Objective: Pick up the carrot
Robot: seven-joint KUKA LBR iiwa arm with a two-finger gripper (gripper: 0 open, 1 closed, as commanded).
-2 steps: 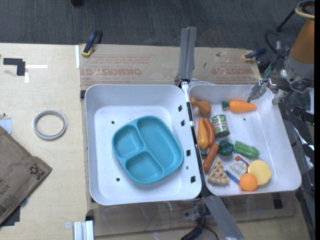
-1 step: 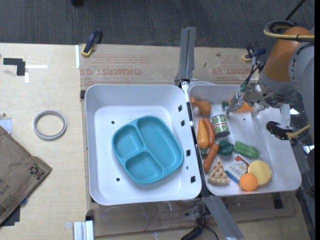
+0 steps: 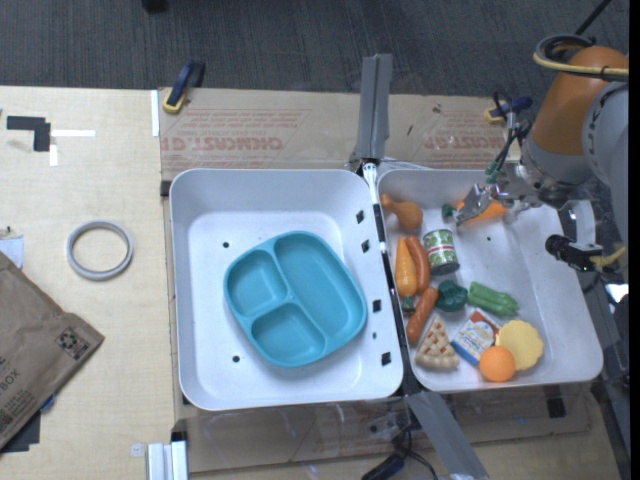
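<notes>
**Op:** Where's the arm sitting?

**Ann:** Your arm (image 3: 572,118) comes in from the right, over the far right corner of the right bin (image 3: 560,288). The orange band is up top, the grey wrist below it, and the whole thing slants down and to the left. The gripper (image 3: 490,201) is low over the far end of that bin, near the back wall.

**Op:** Open or closed?

**Ann:** Can't tell. The pincer is small and cluttered at this angle. There's a small orange piece (image 3: 478,210) right at its tip, touching or just under it. I can't say it's gripped, and I can't say what it is.

**Op:** And the carrot?

**Ann:** The carrot (image 3: 421,312) lies in the right bin by the left wall, about mid-bin. It's tilted, with the thin end toward the near left and a dark green bit at the upper end. It's well apart from your gripper. The hot dog (image 3: 410,264) is just above it, and the can (image 3: 440,250) stands upright beside that. A green pepper (image 3: 493,298) is to the carrot's right.

**Op:** Left bin?

**Ann:** The left bin (image 3: 182,268) holds a blue divided plate (image 3: 295,300), flat in the middle. Your arm is nowhere near it.
</notes>
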